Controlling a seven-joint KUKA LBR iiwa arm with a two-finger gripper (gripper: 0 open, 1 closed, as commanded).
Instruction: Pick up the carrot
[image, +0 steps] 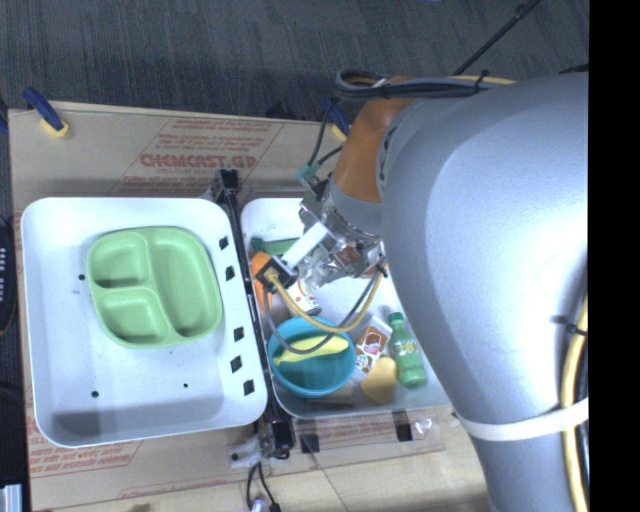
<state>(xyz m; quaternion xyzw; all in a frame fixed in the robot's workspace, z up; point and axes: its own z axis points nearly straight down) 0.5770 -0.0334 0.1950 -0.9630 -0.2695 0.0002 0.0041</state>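
Overhead slanted view of the two-bin workspace. The grey arm (500, 260), smooth and bulbous with an orange band (362, 150) above the wrist, reached in from the right and covered much of the right bin (262, 215). Its claw (300, 275) sat low over that bin's left half among looped cables; whether it was apart or together could not be told. The carrot (264, 270), a small orange shape, lay against the right bin's left wall, just beside the claw. Nearer the front edge sat a glossy blue bowl (312, 362) holding a yellow, banana-like piece (305, 347), with a green bottle (406, 352) and a rounded yellow item (380, 381) beside it. The left bin (60, 300), shallow, white and round-cornered, contained a pale green divided plate (155, 286) of three compartments. Both bins rested on a counter (190, 150) covered in brown printed cardboard; dark ribbed flooring (200, 50) lay beyond.
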